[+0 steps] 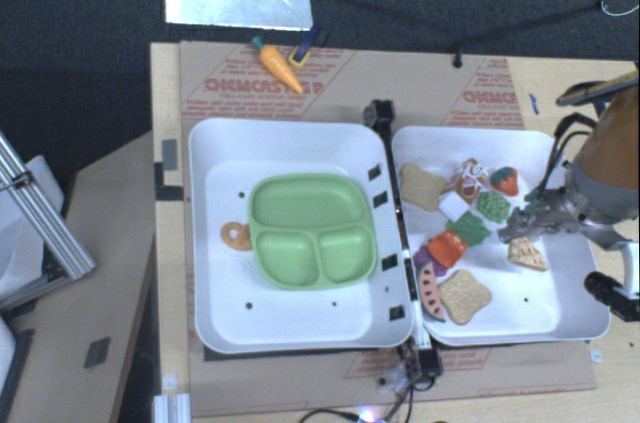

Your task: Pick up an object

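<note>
At the right of the frame, in the right bin [570, 311], the gripper [522, 229] hangs low over the toy food, whether spread or closed I cannot tell. A pizza slice [528, 256] lies just below it, a green broccoli piece [492, 207] just left.
</note>
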